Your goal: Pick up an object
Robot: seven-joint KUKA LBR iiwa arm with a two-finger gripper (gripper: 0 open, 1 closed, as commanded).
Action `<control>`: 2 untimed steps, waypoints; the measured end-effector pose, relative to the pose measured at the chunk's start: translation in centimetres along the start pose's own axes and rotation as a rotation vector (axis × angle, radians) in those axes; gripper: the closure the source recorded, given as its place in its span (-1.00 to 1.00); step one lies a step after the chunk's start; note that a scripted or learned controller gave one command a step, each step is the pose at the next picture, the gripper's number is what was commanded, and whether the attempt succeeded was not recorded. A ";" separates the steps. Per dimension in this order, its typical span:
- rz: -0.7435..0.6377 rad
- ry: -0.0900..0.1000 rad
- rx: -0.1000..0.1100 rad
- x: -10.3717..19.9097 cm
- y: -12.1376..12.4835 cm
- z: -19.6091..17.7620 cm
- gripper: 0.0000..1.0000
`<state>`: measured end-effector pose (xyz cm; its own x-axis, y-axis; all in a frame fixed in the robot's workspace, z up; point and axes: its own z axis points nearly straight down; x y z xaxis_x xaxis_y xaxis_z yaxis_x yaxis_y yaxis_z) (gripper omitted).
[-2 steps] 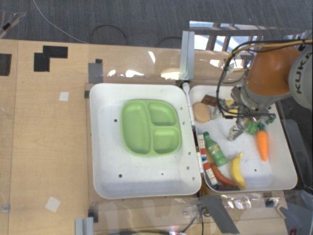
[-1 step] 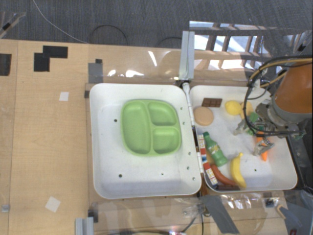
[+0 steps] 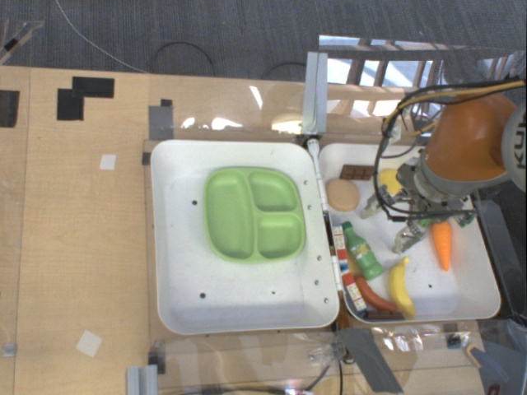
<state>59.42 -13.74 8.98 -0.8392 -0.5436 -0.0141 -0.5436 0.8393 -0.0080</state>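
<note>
My gripper (image 3: 409,235) hangs low over the middle of the right bin (image 3: 486,299), under the orange wrist band (image 3: 465,138). An orange carrot (image 3: 443,244) lies just to its right. A yellow banana (image 3: 400,285) lies just below it. Left of it a green bottle (image 3: 361,253) rests on the bin floor. A round tan bun (image 3: 342,194) and a brown chocolate bar (image 3: 356,172) lie at the bin's far left. A red sausage (image 3: 373,297) sits by the front wall. A yellow item (image 3: 392,184) is partly hidden under the wrist.
The left bin (image 3: 177,295) holds a green divided plate (image 3: 251,214). A ridge (image 3: 324,220) separates the two bins. Cables (image 3: 387,151) loop from the wrist over the right bin's back. The wooden bench (image 3: 74,237) stretches away to the left.
</note>
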 end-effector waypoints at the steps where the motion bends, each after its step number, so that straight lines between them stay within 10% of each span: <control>1: 0.282 0.002 0.001 -3.7 3.6 0.0 -1.00; 2: 0.391 0.003 0.001 3.5 6.6 -0.3 -1.00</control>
<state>52.94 -10.12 9.18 -0.9830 -0.1832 -0.0131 -0.1832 0.9831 -0.0040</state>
